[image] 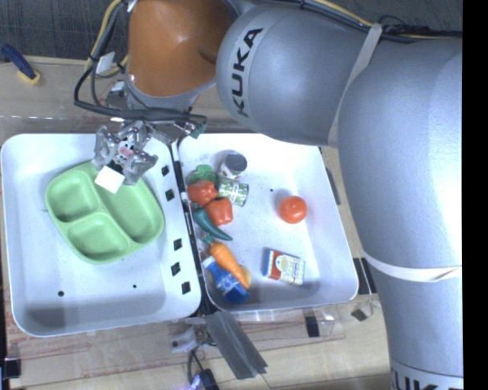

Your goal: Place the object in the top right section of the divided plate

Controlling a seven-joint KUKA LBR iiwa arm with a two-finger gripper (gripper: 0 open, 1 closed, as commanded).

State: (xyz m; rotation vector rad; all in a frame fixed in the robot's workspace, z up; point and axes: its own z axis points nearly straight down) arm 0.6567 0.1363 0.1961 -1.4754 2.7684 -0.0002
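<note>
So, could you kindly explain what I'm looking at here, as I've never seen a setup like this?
This is one picture from a camera fixed above a bench, looking down at a slant. The big grey shape with the orange band is a KUKA robot arm reaching in from the right. At its end is a small two-finger gripper, hanging over the left bin.

In that bin lies a green divided plate with three sections. A small white object sits at the gripper's tip, over the plate's upper right edge; I cannot tell whether it is truly gripped.

The right bin holds toy groceries: a round tomato, a carrot, a small can, red peppers, a little carton and a blue item.
</note>
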